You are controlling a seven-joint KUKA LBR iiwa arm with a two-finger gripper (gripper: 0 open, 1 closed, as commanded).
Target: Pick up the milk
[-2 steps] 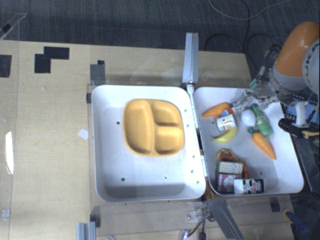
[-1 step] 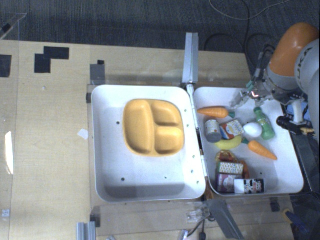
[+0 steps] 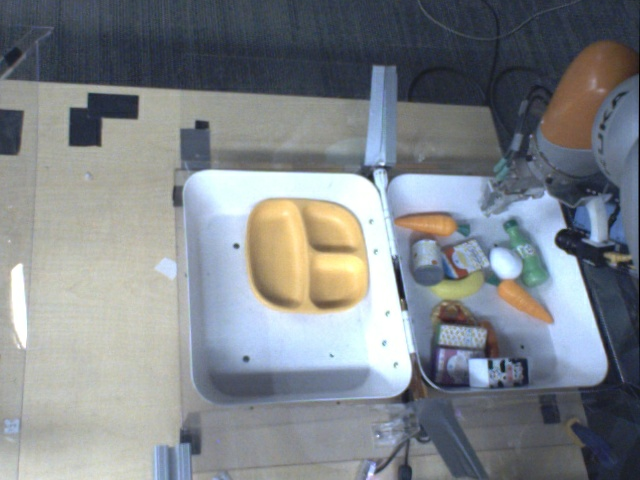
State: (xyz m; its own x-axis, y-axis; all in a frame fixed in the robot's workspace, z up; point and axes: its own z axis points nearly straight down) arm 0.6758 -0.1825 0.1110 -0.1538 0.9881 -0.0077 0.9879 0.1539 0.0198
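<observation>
Bench (image 3: 100, 268) — pale wood, bearing two shallow white bins side by side. Left bin (image 3: 215, 298): one yellow divided tray (image 3: 305, 253) near its middle. Right bin (image 3: 570, 308): milk carton (image 3: 497, 372), white with dark patches, lying on its side by the near wall; snack packets (image 3: 461, 334) just beside it; two carrots (image 3: 428, 224) (image 3: 526, 301); green bottle (image 3: 524, 253); banana (image 3: 456, 287); small can (image 3: 426, 259); white egg (image 3: 505, 263). Arm (image 3: 590, 108) enters from the right; gripper (image 3: 505, 196) hangs over the bin's far right corner, well apart from the milk — whether its jaws are parted cannot be told
</observation>
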